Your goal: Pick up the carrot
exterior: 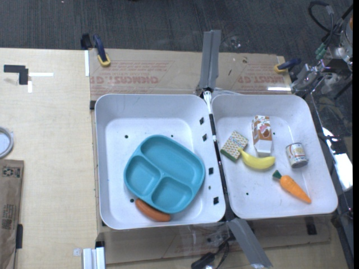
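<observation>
Orange carrot [293,188] with a green top lies in the right bin [314,128], down toward five o'clock of that bin's floor, its leafy end pointing up-left toward the banana [258,161]. From the overhead camera, nothing is touching it. Just beside its green tip, the banana curves across the bin's centre; a small carton [261,134] stands at twelve o'clock of the banana, a patterned sponge-like block [234,145] at ten o'clock, a little can [297,154] at two o'clock of the carrot. Over in the left bin [112,150], a blue divided plate [164,174] sits with an orange sausage-like piece [152,211] poking out at its six o'clock edge.

Arm hardware shows at the upper right corner, well apart from the carrot; the jaws cannot be made out, so their state cannot be told. By the look of it, the pick has not begun. The next move likely calls for a reach to five o'clock, jaws set across the carrot's slanted body, clear of the bin's wall.
</observation>
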